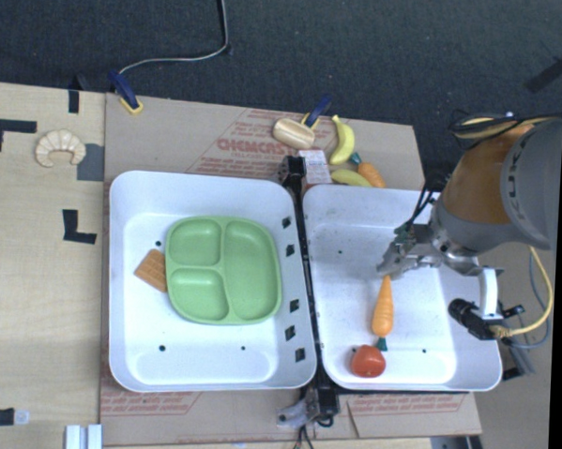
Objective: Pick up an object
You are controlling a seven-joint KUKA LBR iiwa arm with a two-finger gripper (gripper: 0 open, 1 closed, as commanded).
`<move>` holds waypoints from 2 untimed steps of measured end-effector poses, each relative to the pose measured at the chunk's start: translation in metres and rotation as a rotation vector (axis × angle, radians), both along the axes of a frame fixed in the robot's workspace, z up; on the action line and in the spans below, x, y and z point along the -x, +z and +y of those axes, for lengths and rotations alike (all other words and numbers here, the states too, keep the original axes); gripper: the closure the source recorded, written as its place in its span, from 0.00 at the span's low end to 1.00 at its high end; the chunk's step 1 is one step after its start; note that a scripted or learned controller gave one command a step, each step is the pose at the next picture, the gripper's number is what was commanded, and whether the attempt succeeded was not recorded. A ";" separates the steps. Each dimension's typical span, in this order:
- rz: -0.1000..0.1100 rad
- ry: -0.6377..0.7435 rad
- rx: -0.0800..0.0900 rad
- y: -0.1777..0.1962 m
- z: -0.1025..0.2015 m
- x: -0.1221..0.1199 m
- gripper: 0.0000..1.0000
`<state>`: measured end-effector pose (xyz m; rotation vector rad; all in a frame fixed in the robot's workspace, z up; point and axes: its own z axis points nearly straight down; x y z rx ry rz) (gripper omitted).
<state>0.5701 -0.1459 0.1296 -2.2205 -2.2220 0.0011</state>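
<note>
Plate, green and divided, lies in the bin well left of the gripper. Just below the gripper lies a carrot, a tomato beyond it; I cannot tell the gripper's state.

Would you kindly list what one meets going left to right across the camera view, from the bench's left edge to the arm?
Croissant → brown cracker → green divided plate → carrot → hand → grey arm with orange band.
</note>
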 end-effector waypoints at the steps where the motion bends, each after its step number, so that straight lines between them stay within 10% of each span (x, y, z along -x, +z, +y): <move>1: 0.000 0.002 -0.001 0.055 0.070 0.013 1.00; 2: 0.000 0.001 -0.001 0.054 0.070 0.013 0.00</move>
